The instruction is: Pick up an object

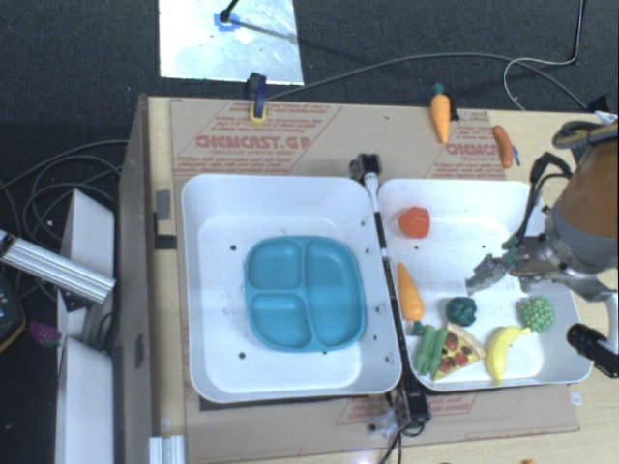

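The right bin (pixel 455 196) holds several toy foods. A red tomato (pixel 414 222) lies near the bin's back left, and an orange carrot (pixel 410 293) rests along its left wall. A dark green broccoli (pixel 461 309) sits mid-bin, with a light green floret (pixel 535 313) to its right. At the front lie a banana (pixel 503 349), a pizza slice (pixel 455 352) and a green pea pod (pixel 428 346). My gripper (pixel 486 273) reaches in from the right, just above and right of the dark broccoli, with nothing visibly in it.
A blue divided plate (pixel 303 292) lies in the left bin (pixel 222 211). Two more carrots (pixel 441 114) (pixel 502 146) lie on the cardboard behind the right bin. A black clamp (pixel 368 168) sits at the back of the wall between the bins.
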You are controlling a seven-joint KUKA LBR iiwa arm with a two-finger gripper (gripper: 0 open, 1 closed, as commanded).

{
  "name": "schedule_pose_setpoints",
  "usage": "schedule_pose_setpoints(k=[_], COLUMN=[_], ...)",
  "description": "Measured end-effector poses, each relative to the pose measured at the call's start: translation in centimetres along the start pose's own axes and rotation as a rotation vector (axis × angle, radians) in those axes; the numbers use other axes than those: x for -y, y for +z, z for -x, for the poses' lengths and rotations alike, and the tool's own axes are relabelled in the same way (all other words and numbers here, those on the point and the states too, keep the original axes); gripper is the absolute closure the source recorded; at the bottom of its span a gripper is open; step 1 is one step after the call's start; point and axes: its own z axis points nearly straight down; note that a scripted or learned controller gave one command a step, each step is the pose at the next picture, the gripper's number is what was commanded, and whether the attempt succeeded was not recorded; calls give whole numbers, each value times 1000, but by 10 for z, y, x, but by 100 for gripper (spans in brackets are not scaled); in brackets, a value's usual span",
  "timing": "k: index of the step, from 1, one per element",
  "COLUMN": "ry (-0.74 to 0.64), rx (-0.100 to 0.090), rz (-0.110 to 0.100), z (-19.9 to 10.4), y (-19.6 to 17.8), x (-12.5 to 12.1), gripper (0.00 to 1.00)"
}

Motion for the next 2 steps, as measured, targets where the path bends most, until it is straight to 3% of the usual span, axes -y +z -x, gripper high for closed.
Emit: schedule_pose_setpoints(k=[1, 2], ry=[1, 0], rx=[1, 3], rz=[1, 5], z=[-1, 70], y=[137, -44], x=[-14, -63], gripper=[0, 0])
